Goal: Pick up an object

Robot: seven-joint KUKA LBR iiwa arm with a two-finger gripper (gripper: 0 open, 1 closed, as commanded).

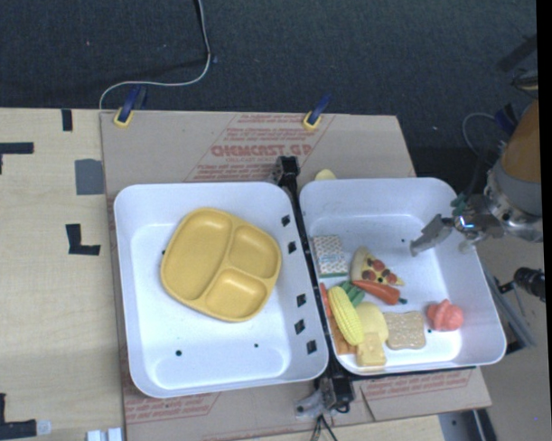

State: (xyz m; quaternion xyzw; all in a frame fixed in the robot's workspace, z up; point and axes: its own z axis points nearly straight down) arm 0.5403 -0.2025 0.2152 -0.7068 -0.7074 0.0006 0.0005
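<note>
Over the right-hand bin [461, 340], near its right wall, the claw [432, 237] hangs at the end of the grey arm [518, 175] that comes in from the right. Whether it is spread or pressed together cannot be told, as its tip is small and blurred; nothing can be seen gripped in it.

Below and to the left of the claw lies a slice of pizza [375, 271], with a carrot [380, 293] just under it. Further left, by the wall between the bins, sits a patterned cracker [330, 255]. Down from there lie a cob of corn [344, 314], some yellow cheese pieces [370, 334] and a slice of toast [405, 330]. Almost straight below the claw, near the bin's lower right corner, rests a small red piece [445, 316].

Well to the left of the claw, a yellow divided plate [221, 263] lies in the left-hand bin [145, 355].
</note>
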